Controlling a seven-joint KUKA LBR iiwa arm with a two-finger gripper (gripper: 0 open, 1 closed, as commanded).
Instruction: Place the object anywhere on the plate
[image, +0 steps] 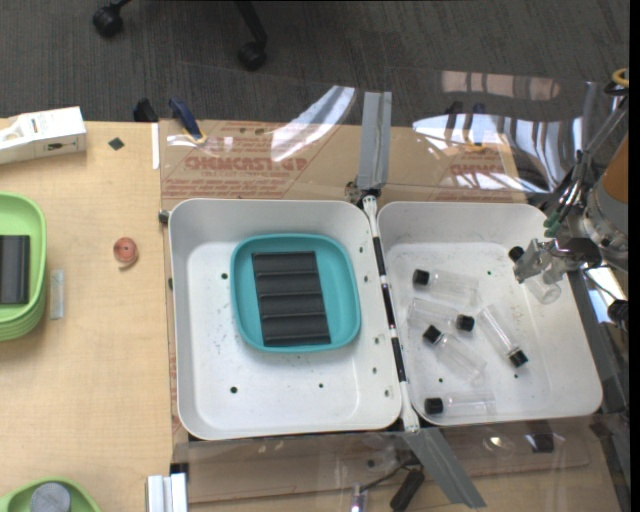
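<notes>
Nearest the camera, clear vials (470, 330) with black caps lay scattered in the right bin (580, 400), left of and below the gripper (545, 262) at its right rim; the teal plate (345, 300) sat well left. Whether it gripped anything, I could not tell

Two white bins (190, 330), one teal plate (345, 300), about five clear black-capped vials (500, 338), one green dish (30, 225)
</notes>
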